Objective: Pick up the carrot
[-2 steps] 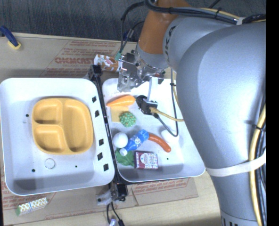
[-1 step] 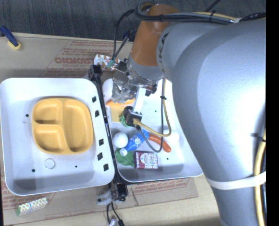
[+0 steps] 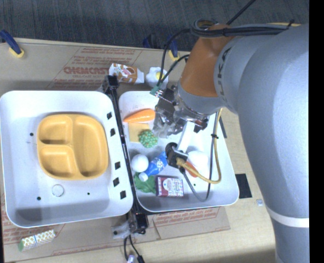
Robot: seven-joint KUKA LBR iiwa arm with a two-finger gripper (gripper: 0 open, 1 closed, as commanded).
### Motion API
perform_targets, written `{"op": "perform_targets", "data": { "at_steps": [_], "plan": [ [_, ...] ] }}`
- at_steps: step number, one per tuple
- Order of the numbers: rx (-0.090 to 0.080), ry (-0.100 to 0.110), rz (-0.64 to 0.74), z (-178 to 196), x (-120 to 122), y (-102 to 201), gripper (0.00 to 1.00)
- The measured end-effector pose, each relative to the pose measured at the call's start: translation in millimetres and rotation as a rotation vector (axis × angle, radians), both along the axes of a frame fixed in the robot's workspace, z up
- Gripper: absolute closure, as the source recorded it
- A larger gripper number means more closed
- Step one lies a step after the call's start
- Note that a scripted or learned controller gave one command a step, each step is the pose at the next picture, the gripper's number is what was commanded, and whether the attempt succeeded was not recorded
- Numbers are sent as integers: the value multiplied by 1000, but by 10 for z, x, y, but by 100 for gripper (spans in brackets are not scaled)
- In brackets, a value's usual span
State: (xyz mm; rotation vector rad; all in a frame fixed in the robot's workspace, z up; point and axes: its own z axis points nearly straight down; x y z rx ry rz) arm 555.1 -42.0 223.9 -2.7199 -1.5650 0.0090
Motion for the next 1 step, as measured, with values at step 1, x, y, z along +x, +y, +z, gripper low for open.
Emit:
{"op": "perform_targets", "data": {
  "at_steps": [1],
  "plan": [
    [3, 0, 284, 174, -380, 478, 100]
  ]
}}
